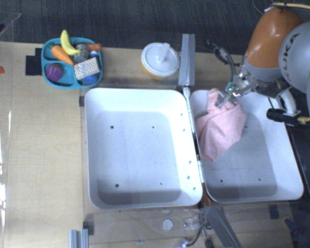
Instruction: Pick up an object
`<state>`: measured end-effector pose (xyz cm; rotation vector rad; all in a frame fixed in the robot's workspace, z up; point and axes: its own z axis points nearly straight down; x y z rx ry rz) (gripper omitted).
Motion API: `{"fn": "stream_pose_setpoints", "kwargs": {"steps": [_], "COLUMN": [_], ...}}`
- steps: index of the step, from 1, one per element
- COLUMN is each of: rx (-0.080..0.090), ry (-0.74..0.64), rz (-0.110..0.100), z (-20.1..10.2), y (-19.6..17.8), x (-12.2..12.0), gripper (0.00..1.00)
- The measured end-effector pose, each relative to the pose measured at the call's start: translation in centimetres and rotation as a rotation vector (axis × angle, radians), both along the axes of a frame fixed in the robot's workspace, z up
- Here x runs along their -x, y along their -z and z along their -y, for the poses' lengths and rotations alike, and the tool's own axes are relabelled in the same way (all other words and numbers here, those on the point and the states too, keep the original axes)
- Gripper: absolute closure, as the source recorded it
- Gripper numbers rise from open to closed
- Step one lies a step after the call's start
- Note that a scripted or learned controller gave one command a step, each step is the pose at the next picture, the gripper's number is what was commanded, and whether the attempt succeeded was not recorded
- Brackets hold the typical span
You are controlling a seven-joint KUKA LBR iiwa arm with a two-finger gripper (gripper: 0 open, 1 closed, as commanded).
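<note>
Gripper (228, 98) pinched shut on top edge of pink cloth (219, 129) in right bin (279, 190) — lift straight, slowly, so it doesn't slip.

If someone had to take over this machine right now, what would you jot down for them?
Claw: at the top edge of the pink cloth, which looks pinched and pulled up there; the grip is too small to confirm.
Cloth: in the right bin, bunched against its left wall, mostly still lying on the floor.
Left bin: nothing to fetch there.
Done: reach to the cloth.
Left: confirm the hold, lift the cloth clear.
</note>
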<state>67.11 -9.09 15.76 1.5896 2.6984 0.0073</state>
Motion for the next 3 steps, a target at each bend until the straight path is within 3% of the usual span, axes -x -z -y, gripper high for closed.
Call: {"fn": "stream_pose_setpoints", "kwargs": {"steps": [2,3], "rx": [0.003,0.001], "ry": [-0.191,-0.184], "rz": [0.001,-0.002], "z": [1.5,-1.3], "y": [-3.7,-2.9], "x": [0.0,0.3], "gripper": [1.00,1.00]}}
